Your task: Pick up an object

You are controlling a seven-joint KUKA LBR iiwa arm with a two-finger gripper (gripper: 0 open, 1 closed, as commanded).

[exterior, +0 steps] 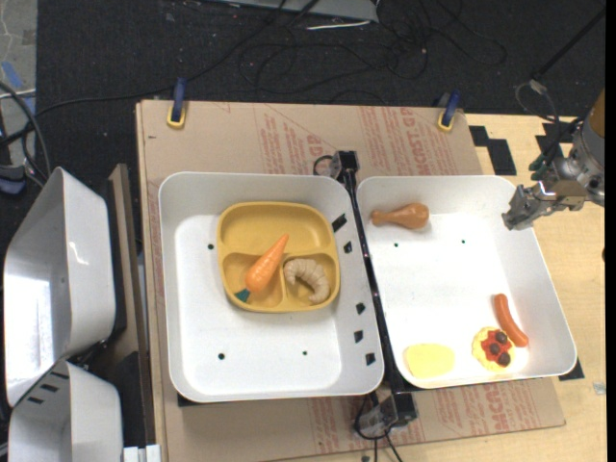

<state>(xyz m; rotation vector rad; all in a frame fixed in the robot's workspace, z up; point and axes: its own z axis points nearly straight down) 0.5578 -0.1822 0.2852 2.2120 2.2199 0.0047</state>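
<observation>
1. We see our jaws (523, 210) at the right bin's (452, 296) upper right rim; we cannot tell how far open they are.
2. In that bin lie a drumstick (402, 217), a sausage (510, 320), a yellow disc (428, 359) and a small pizza (494, 347).
3. The left bin's (192, 335) yellow plate (277, 221) holds a carrot (267, 263) and a shrimp (310, 278).

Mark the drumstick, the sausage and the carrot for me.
drumstick (404, 217): camera view, on its meaty middle.
sausage (510, 320): camera view, mid-length.
carrot (268, 263): camera view, on the orange body.
</observation>
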